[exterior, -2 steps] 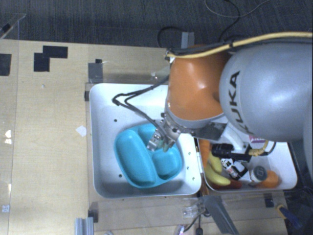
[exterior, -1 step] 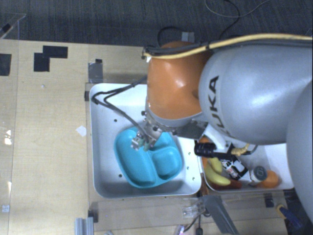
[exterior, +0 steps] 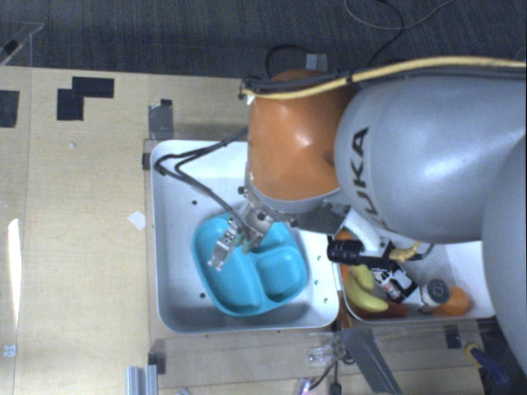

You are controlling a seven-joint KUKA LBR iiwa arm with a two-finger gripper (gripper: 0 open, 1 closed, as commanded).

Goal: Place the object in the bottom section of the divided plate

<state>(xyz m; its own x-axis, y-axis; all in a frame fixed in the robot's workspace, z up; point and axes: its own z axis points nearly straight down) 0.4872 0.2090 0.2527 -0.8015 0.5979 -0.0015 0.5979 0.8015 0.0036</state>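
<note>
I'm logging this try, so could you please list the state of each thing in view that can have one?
gripper: over the plate, fingers too unclear to call
divided plate: upright in the left bin, nothing seen in its sections
left bin: holds the plate
banana: lying in the right bin
right bin: holds the banana and other small items

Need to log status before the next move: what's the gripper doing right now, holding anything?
Gripper: over the blue divided plate in the left bin; whether it is holding anything cannot be told from this view.
</note>
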